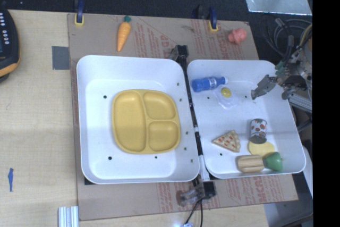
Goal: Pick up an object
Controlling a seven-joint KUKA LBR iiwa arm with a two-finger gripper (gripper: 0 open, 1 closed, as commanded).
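Observation:
The right bin [276, 114] holds several objects. A blue bottle [208, 83] lies near its far left, with a small yellow ball [226, 92] beside it. Toward the front are a patterned can [257, 129], a pizza slice [227, 141], a yellow disc [262, 148], a tan bread roll [249, 163] and a green piece [274, 161]. My gripper [274, 90] hangs over the bin's far right part, open, with nothing between its fingers. It is well to the right of the ball and above the can.
The left bin [90, 114] holds a yellow divided plate [146, 120]. Outside the bins, an orange carrot [123, 33] and a pink object [237, 35] lie on the cardboard at the back. Clamps sit along the back edge.

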